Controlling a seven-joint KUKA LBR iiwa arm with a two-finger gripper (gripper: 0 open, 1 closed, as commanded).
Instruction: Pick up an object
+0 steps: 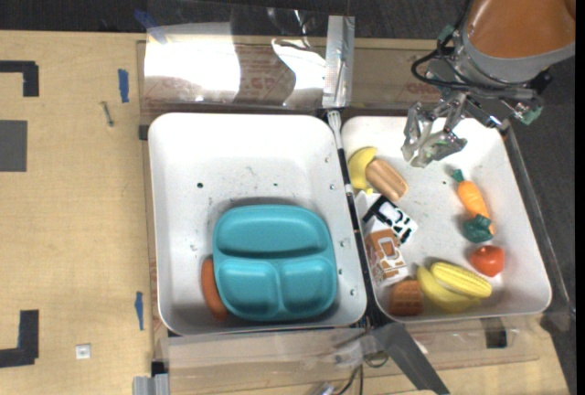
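The grey arm with its orange band (523,5) comes in from the upper right of the frame and points steeply down over the upper part of the right-hand shallow white bin (526,229). Its metal two-finger pincer (430,144) hangs above bare bin floor, fingers slightly apart with nothing between them.

Just left of the pincer and lower lie a yellow rounded toy (362,161) and a tan sausage-shaped toy (387,178), touching each other. To the lower right of the pincer sits an orange toy carrot with a green top (473,203), then a red toy tomato (486,259). A yellow toy banana (454,282) lies along the bin's lower edge.

The left-hand white bin (238,146) holds a teal plastic divided tray (272,262).
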